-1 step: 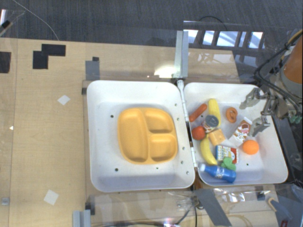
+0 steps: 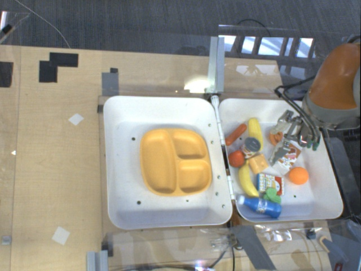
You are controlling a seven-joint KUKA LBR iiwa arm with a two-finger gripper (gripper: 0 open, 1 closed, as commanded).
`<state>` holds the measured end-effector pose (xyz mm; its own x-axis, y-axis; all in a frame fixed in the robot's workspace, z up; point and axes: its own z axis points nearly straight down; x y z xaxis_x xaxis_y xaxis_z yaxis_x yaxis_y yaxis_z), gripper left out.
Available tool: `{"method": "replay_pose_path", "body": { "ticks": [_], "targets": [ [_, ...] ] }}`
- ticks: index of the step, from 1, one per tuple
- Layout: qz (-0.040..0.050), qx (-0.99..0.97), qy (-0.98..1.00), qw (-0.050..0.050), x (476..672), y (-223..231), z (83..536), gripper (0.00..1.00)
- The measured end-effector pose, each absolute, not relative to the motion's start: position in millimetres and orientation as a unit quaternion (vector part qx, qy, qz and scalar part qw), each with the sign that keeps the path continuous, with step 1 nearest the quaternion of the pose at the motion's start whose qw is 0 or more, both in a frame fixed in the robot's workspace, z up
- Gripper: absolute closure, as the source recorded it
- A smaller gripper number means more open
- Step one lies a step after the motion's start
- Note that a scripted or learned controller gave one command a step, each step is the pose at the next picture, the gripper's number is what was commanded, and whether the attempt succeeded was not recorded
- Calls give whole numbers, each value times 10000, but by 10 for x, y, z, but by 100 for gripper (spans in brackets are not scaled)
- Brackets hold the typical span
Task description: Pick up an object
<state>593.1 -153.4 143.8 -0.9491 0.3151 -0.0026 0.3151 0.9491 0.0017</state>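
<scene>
crowded into the right bin's (image 2: 333, 199) middle and lower left, leaving open floor toward its far wall and right rim; upper banana (image 2: 255, 131) lying lengthwise away from camera; gripper (image 2: 290, 137) over the toys, grip unclear.

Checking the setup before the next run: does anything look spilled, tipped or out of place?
Nothing stands out. The yellow divided tray lies flat in the left bin; the toy food sits jumbled but contained within the right bin, with the tool above it.
</scene>
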Motion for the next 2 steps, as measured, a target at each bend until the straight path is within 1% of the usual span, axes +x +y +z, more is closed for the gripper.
{"method": "replay_pose_path", "body": {
  "ticks": [1, 2],
  "targets": [
    [2, 2673, 9636, 62, 6310, -1930, 886, 0],
    [18, 3352, 9421, 54, 6190, -1327, 886, 0]
  ]
}}
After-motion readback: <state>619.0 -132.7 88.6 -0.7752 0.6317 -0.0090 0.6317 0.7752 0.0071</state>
